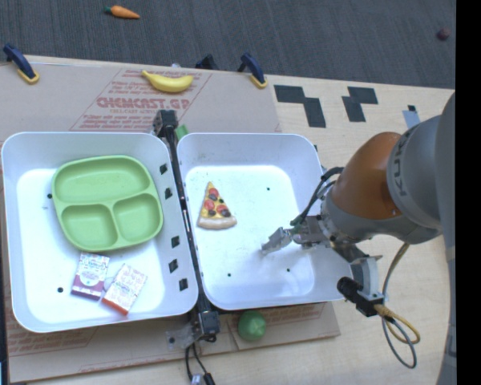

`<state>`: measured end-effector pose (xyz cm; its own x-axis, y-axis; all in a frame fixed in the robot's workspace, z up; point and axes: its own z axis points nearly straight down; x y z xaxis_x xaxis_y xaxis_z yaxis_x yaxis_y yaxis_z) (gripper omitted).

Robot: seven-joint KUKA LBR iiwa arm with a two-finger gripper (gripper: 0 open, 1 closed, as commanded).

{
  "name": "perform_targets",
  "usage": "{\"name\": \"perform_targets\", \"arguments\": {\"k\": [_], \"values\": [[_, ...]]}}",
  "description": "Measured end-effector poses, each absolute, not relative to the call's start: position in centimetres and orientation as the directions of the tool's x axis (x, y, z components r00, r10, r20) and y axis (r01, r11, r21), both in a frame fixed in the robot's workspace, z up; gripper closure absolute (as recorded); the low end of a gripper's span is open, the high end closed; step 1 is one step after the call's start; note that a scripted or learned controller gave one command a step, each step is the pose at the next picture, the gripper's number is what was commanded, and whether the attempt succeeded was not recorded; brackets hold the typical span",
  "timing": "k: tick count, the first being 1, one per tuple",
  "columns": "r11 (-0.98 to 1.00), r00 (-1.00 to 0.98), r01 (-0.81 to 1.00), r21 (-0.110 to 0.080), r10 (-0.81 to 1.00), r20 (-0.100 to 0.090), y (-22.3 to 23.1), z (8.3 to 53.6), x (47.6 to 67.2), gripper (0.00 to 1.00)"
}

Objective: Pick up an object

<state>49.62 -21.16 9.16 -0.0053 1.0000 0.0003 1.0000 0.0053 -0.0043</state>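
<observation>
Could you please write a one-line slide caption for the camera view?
KUKA arm's gripper low inside the right bin, right of a pizza slice; green tray in the left bin.

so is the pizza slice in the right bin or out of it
In. The pizza slice lies flat on the floor of the right bin, near its left wall, apart from the gripper.

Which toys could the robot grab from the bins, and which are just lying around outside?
In the bins, for grabbing: pizza slice, green plate, two small boxes. The gripper is in the right bin, apart from the pizza.

Lying outside: banana, carrot, green ball, blue clamps.
</observation>
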Motion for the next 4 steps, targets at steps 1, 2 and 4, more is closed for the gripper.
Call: {"name": "perform_targets", "arguments": {"k": [1,2,4], "values": [[0.008,-0.008,1.0,-0.003,1.0,0.0,-21.1,9.2,53.6,0.0],[0.005,-0.005,1.0,0.0,1.0,0.001,-21.0,9.2,62.4,0.0],[0.011,-0.011,1.0,-0.001,1.0,0.001,-21.0,11.1,65.8,1.0]]}}
